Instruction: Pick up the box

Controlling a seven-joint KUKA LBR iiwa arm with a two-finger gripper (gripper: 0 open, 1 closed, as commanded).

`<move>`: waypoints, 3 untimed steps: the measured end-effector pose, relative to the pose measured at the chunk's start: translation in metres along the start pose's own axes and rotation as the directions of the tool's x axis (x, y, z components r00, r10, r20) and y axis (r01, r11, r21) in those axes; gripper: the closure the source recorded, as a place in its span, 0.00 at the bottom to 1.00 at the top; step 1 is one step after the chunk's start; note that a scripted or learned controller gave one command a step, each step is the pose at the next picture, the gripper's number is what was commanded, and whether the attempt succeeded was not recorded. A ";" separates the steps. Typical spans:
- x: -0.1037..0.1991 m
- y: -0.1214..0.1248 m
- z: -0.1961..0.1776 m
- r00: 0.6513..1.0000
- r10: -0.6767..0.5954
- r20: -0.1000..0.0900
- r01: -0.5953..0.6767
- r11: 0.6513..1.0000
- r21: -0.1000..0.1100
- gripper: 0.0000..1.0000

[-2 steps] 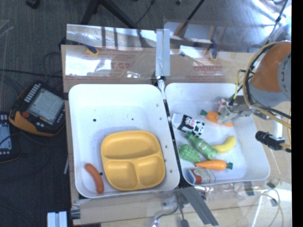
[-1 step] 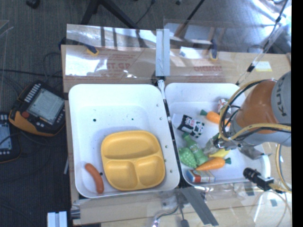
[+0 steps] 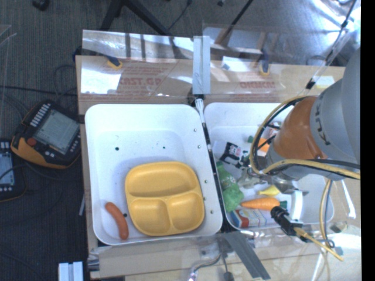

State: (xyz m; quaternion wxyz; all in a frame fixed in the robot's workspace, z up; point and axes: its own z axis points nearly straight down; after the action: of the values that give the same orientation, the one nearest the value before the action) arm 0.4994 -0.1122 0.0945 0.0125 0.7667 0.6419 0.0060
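Dark carpet surrounds the surface [image 3: 146, 69], on which we record two shallow white bins side by side. We place the end effector [image 3: 258, 177] low in the right bin [image 3: 220, 119], under the grey arm with its orange band [image 3: 296, 133]; whether it is spread or pressed together we cannot tell. Just beside it, toward the divider, lies a small black-and-white printed box [image 3: 233, 153]. Below it rest a green leafy piece [image 3: 230, 195] and an orange carrot [image 3: 263, 204]. Well apart, the left bin [image 3: 111, 127] holds a yellow three-compartment plastic tray [image 3: 164, 198] and a red sausage [image 3: 117, 219].
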 end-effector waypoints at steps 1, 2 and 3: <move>-0.004 -0.001 0.001 1.000 0.004 0.007 -0.004 1.000 0.000 0.00; 0.022 0.113 0.005 0.999 0.036 -0.001 -0.036 0.999 0.008 0.00; -0.004 0.017 0.003 0.992 0.125 -0.003 -0.125 0.992 0.012 0.00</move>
State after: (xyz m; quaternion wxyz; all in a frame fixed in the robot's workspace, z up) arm 0.5156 -0.1193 0.0922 0.0065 0.8055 0.5925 0.0043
